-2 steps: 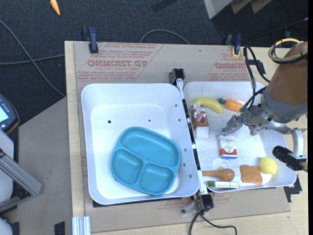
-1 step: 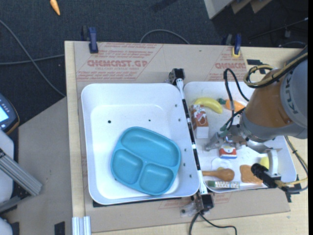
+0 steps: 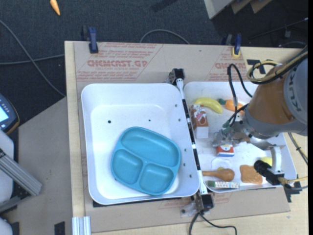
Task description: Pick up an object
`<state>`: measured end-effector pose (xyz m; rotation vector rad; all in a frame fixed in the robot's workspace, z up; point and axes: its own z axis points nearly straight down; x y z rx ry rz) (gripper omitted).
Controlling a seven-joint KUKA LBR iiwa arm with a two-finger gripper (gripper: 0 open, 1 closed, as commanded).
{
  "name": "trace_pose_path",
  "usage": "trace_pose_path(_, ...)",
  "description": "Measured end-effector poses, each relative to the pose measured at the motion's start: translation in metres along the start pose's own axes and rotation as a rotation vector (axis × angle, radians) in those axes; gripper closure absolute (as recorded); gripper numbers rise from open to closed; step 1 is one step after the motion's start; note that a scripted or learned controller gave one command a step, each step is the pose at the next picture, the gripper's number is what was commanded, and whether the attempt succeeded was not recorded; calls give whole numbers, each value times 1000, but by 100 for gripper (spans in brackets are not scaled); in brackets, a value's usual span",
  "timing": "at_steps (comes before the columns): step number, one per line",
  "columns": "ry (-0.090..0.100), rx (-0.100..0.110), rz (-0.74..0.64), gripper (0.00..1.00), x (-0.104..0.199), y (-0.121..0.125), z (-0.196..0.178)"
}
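A pale wooden desk sits on dark carpeted floor. Black cables trail across the carpet. A small toy carrot lies near the top left.

Bench layout: two bins side by side, arm over the right bin.

The left bin holds a divided tray toward its near edge. In the right bin, a banana lies near the far edge, with a packet just before it along the left wall. A small carton sits mid-bin below the gripper. A drumstick-shaped item and a flat piece lie by the near edge, the drumstick to the left.
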<state>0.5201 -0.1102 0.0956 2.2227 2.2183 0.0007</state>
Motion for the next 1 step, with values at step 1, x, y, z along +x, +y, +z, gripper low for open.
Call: trace_pose_path(1,2,-7,-12,100,84,1,-94)
